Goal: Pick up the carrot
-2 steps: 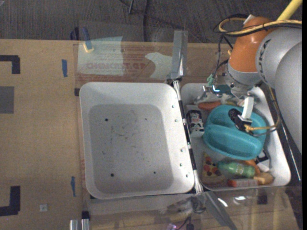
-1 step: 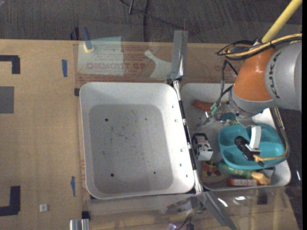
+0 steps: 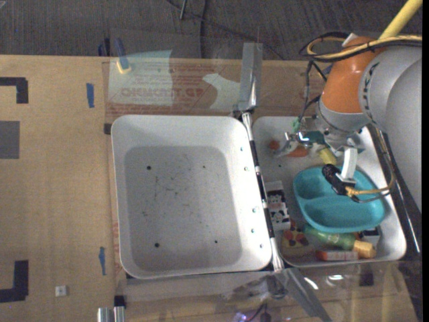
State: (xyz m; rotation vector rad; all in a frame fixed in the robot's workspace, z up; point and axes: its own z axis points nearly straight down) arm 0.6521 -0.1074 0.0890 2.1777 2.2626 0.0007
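Clutter sits mostly in the right bin (image 3: 397,241), which is why the arm (image 3: 375,79) reaches in there from the right and leaves the left bin (image 3: 127,136) alone. The gripper (image 3: 299,139) hangs low over the far left corner of the right bin, just above a small orange piece that I take to be the carrot (image 3: 295,151). The carrot lies on the bin floor between the centre wall and the blue dish (image 3: 335,210). From this slanted view I cannot tell whether the gripper is open or closed, nor whether it touches the carrot, so I would not call it held. The dish's rim is close on the right, and a small red bit (image 3: 273,144) lies just to the left, so I judge there is little room to spare. More odds and ends (image 3: 335,247) crowd the near edge, well away from the grasp.
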